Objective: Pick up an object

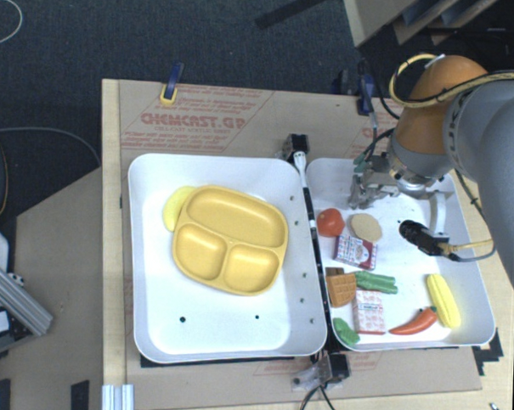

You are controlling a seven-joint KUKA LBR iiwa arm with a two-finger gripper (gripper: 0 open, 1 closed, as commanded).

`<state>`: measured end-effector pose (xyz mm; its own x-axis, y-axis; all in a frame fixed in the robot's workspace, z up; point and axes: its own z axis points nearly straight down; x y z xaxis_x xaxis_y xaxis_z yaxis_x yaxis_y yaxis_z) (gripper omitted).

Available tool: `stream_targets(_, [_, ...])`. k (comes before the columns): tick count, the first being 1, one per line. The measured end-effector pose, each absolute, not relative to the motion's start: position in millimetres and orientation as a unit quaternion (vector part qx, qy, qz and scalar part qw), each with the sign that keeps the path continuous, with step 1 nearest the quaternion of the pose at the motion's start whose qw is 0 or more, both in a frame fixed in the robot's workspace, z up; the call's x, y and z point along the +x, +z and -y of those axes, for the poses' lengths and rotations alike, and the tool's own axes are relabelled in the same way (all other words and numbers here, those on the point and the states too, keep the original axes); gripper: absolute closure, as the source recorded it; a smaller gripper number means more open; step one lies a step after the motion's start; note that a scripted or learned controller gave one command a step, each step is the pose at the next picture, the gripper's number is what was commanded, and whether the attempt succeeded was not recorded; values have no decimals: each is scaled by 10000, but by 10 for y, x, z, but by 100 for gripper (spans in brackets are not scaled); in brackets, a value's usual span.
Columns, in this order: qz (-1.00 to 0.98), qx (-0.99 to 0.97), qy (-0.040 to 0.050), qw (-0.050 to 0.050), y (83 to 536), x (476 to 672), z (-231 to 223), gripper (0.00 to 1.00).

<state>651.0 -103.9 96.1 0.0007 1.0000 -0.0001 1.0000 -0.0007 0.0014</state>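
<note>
Nothing picked yet: the claw (365, 194) hangs at upper right above the round red tomato (330, 221); its grip, I can't tell.

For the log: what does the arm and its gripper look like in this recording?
The arm is a bulky rounded grey body with a glossy orange band above the wrist. A yellow cable loops beside the band, and thin dark wires run down to the gripper, a small grey metal assembly hanging over the right bin.
</note>
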Motion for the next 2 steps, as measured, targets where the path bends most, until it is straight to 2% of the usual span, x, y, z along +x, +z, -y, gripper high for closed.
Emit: stream_targets(2, [-7075, 7067, 26, 38, 2208, 6488, 956, 100])
